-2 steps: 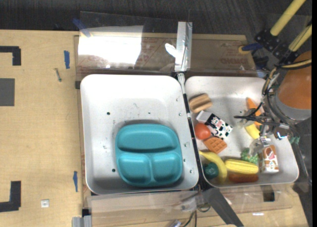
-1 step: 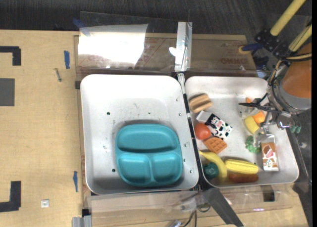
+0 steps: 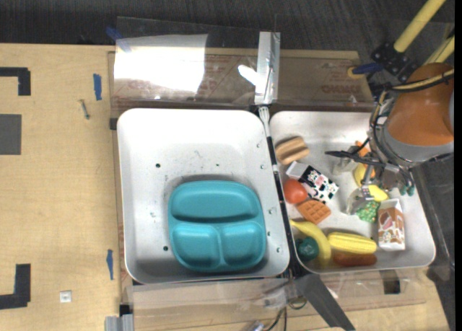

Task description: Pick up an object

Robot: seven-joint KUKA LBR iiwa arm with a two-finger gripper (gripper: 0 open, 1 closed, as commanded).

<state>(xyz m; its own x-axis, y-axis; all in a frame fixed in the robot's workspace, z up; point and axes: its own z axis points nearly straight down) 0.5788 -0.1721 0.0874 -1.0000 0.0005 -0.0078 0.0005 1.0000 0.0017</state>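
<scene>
Start at the left bin (image 3: pixel 137 178): it holds a teal divided tray (image 3: pixel 215 224) and nothing the task needs. Cross the divider and the right bin (image 3: pixel 426 250) is crowded — a toy burger (image 3: pixel 291 149) near its top left, a tomato (image 3: pixel 294 191) and a black-and-white carton (image 3: pixel 318 183) below it, a waffle piece (image 3: pixel 314 211), then a banana (image 3: pixel 313 234) and a corn cob (image 3: pixel 351 241) lying along the front wall.

Further right, the pincer (image 3: pixel 369 191) hangs low over the bin's middle right, the arm coming in from the right. You can't tell from here how far its fingers are spread; they blur into a cluster of small yellow and green toys (image 3: pixel 369 207).

That cluster is your likeliest target — it sits directly beneath the pincer, touching or nearly so, with a small juice carton (image 3: pixel 390 225) just to its right. Nothing shows as gripped. I'd judge the coming move to be mostly straight down, not sideways.
</scene>
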